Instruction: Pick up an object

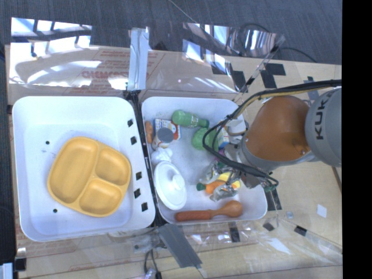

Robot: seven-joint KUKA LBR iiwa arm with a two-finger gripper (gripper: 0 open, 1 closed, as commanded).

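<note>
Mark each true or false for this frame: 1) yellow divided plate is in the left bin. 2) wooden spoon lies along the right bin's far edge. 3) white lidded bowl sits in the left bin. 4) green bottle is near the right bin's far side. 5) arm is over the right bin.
1) True. The yellow divided plate lies in the left bin.
2) False. The wooden spoon lies along the near edge of the right bin.
3) False. The white lidded bowl sits in the right bin, near its left wall.
4) True. The green bottle lies near the far side.
5) True. The arm hangs over the right bin's right part.
</note>
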